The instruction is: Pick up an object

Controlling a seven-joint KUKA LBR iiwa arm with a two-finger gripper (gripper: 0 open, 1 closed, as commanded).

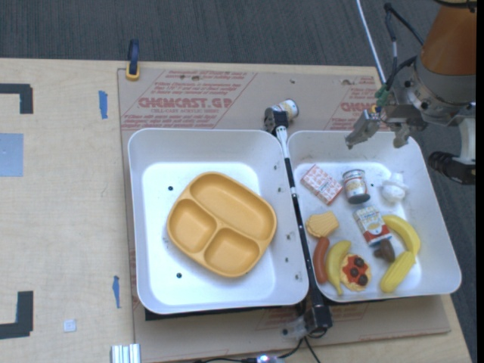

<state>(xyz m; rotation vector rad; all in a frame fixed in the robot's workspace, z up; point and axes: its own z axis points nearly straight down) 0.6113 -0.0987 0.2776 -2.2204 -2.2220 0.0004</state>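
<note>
My gripper (380, 133) hangs spread and holding nothing over the far edge of the right bin (442, 233). Nearest below, the can (355, 185) sits mid-bin near the far side: stiff, light, probably slick, so I'd pinch across its round sides. It looks tipped, long axis running near-to-far. Bananas (401, 252) curve along the near right

A robotics lab: taped plywood bench (60, 203), clamped board (227, 100), two bins (144, 225) of toy food, trailing cables (302, 331).
</note>
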